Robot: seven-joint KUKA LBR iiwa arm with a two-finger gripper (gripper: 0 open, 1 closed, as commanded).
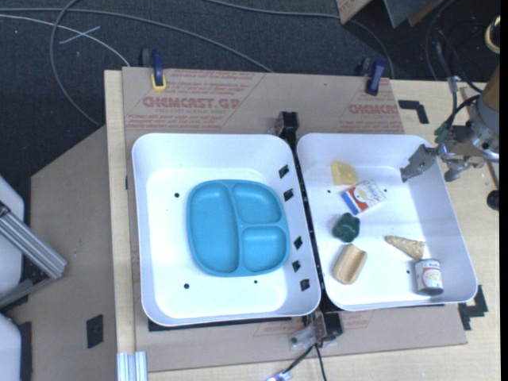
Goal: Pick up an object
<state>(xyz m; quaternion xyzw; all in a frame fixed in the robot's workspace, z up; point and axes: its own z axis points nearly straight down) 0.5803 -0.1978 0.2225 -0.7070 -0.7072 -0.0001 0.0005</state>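
Note:
The right bin (444, 213) holds several small objects: a yellow wedge (344, 173), a red, white and blue carton (365, 195), a dark green piece (346, 228), a tan cylinder (349, 263), a beige cone (405, 246) and a small can (429, 276). My gripper (434, 167) hovers over the bin's upper right corner, to the right of the wedge and carton. It is open, and nothing sits between its fingers (414, 166).
The left bin (159, 213) carries a blue divided plate (238, 227). Black clips line the seam between the bins. Blue clamps (159, 76) hold the cardboard at the back. Cables run across the dark floor behind the bench.

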